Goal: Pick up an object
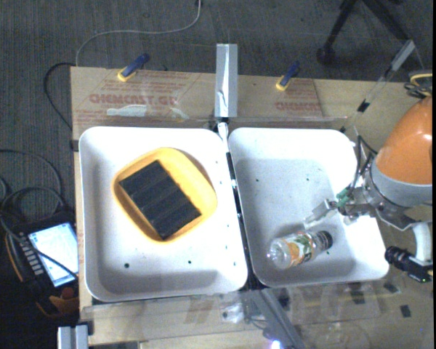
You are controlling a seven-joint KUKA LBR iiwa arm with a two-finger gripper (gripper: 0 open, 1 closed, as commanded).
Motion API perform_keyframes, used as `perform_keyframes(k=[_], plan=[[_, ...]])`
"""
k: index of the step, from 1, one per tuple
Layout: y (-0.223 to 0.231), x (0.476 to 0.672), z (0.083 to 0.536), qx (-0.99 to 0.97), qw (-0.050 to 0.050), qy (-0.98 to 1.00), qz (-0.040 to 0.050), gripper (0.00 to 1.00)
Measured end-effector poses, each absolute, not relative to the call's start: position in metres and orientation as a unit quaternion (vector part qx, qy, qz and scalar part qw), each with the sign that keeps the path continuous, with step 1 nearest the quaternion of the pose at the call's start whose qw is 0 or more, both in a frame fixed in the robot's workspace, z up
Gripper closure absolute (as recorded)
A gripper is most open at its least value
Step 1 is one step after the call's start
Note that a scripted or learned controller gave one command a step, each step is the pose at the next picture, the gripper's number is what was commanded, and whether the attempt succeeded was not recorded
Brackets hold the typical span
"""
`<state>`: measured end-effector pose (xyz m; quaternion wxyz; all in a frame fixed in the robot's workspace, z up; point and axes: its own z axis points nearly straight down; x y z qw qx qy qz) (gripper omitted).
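Arm [407, 158] entered from the right edge, orange band uppermost, grey wrist section below it. Wrist angled down and leftward. Gripper [325, 211] extended left from the wrist, low and tilted; its tip was small and blurred, detail not resolvable.

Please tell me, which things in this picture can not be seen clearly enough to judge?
- Gripper, camera view: small and blurred against the right bin, so its contact with the bottle is uncertain.
- Bottle label: too small to read.
- Arm: cut off by the right edge.
- Yellow dish in the left bin: the dark block hides its floor.
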<state>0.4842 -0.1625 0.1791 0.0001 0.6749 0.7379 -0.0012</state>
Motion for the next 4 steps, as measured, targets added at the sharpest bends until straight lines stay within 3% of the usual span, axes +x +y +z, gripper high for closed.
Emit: perform_keyframes(k=[1,2,3,4], plan=[[-0.142,0.489,0.092,0.638,0.008,0.77,0.0037,0.0],[-0.139,0.491,0.102,0.637,0.007,0.771,0.0061,1.0],[-0.181,0.536,0.257,0.726,0.001,0.688,-0.0014,1.0],[-0.182,0.537,0.266,0.725,0.002,0.688,-0.0033,1.0]])
